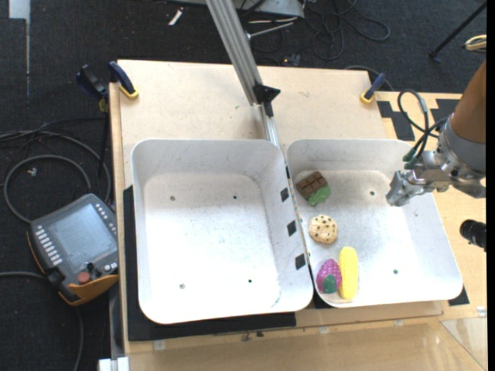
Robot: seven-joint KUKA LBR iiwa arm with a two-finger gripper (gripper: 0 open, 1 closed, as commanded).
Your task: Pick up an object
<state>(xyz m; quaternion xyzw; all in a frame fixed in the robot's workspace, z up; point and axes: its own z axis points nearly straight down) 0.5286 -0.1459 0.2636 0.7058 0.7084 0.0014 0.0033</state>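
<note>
the end effector (396,192) hangs over the right bin (433,230), near that bin's far right part, with the grey arm (464,141) reaching in from the right edge of the view. whether it is open or closed cannot be told at this size and angle, and nothing can be seen held in it.

the things to choose from all lie in the right bin, bunched along its left wall, next to the divider with the left bin (205,230). so every candidate lies to the left of the end effector in the view, across a bare stretch of bin floor.

the chocolate-coloured block (311,183) with a green piece (319,195) touching it sits farthest up, roughly level with the end effector, which likely makes it the shortest reach: a nearly straight move leftward. the round cookie (323,229) lies below it, apart from the others. lower still, the yellow corn (349,272) and the pink and green fruit (330,276) lie side by side, touching, near the bin's front left corner.

the corn's long axis runs nearly up and down the view, so a grasp would probably want to close across its narrow width. its contact with the fruit could crowd the grasp on that side. the cookie, standing alone, looks the cleanest target.
</note>
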